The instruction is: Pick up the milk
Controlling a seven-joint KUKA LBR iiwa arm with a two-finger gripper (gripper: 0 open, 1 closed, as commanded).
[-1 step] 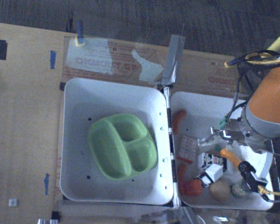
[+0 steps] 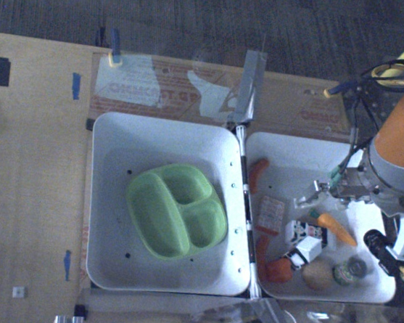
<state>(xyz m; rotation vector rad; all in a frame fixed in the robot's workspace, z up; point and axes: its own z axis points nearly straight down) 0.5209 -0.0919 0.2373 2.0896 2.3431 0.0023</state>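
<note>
I hang over the right bin (image 2: pixel 380 289), my grey wrist and orange band coming in from the right edge, and my gripper (image 2: pixel 320 196) sits low near the bin's upper middle. From this slant I cannot tell how it is set or whether it has anything in its grasp.

The milk (image 2: pixel 306 244) is a small black-and-white carton lying tilted on the bin floor, below and a little left of me, apart from my tip. It is crowded. The carrot (image 2: pixel 338 229) lies slanted just beside its upper right, between the carton and my wrist. A red tomato-like fruit (image 2: pixel 281 271) touches or nearly touches its lower left corner, and a tan potato-like lump (image 2: pixel 317 275) sits just below its right side. Further right, a small round can (image 2: pixel 349 270) rests near the bin's lower right corner. To the carton's left lies a flat pale packet with a red edge (image 2: pixel 270 214), and above that a red sausage-shaped piece (image 2: pixel 257 174) leans near the dividing wall.

The left bin (image 2: pixel 102 203) bears a green divided plate (image 2: pixel 176 210) in its middle, well apart from me. A dark fitting on my arm (image 2: pixel 383 251) juts over the right bin's right rim.
</note>
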